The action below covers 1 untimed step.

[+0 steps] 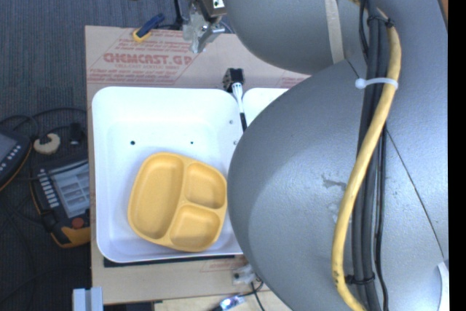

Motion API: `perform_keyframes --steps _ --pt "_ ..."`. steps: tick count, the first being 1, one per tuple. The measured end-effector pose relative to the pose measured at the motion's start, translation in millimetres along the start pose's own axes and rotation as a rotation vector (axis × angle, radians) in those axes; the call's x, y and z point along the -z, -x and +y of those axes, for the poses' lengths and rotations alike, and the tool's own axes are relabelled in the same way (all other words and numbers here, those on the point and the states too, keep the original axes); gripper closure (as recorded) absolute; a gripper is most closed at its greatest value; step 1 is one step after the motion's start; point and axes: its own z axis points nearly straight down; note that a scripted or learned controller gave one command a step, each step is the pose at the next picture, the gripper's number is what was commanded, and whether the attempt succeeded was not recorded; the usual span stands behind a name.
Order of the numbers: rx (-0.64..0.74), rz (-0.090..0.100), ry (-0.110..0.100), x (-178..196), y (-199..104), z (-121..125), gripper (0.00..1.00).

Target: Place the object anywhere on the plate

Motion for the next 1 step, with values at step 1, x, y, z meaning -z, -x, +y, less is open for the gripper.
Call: perform_keyframes --steps 1 --pt "0.143 -0.007 0.008 -43.4 28.9 47.6 1.00"
